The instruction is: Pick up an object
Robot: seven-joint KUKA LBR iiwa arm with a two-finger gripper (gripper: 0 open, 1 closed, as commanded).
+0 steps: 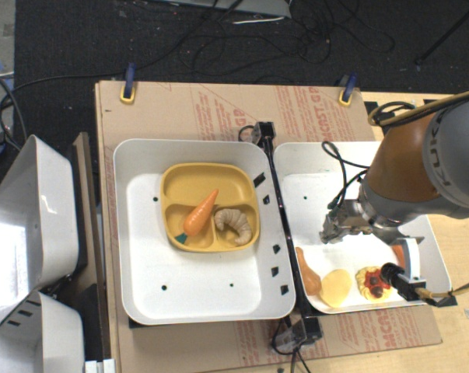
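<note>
Bins sit side by side on the bench: the left bin (141, 231) holds a yellow divided plate (211, 206), the right bin (312, 181) holds loose food pieces along its near edge. On the plate, a carrot (201, 213) lies diagonally, its thin tip pointing up and to the right, its thick end with a bit of green low and to the left. Just right of it, in the neighbouring compartment, a pale shrimp (234, 224) curls.

In the right bin, an orange-tan sausage-like piece (307, 270) runs lengthwise from upper left to lower right, touching or just beside a round pale-yellow piece (335, 287). Farther right lies a small yellow and red item (370, 280), and a reddish-orange strip (400, 253) stands nearly upright by the arm.

The gripper (339, 228) hangs over the right bin's middle, above the food pieces and apart from them; I cannot tell its state from this angle.
</note>
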